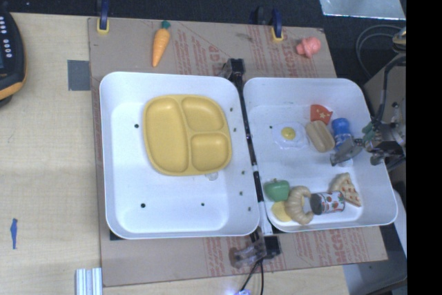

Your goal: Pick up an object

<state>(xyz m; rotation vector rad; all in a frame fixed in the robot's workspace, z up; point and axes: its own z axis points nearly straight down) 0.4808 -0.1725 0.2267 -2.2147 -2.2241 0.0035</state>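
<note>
The right bin [276, 97] holds several toy foods: a fried egg [289, 133], a red piece [320, 112], a tan bread roll [320, 137], a blue object [340, 127], a pizza slice [346, 189], a small can [327, 203], a beige ring [300, 204] and a green pepper [277, 188]. My gripper [359, 150] is low at this bin's right edge, just right of the roll and below the blue object. A grey part of it points left toward the roll. Nothing shows as held.
The left bin [124, 204] holds a yellow divided plate [186, 133]. A toy carrot [160, 43] and a pink object [309, 46] lie on the cardboard behind the bins. Clamps sit along the back edge and cables lie to the right.
</note>
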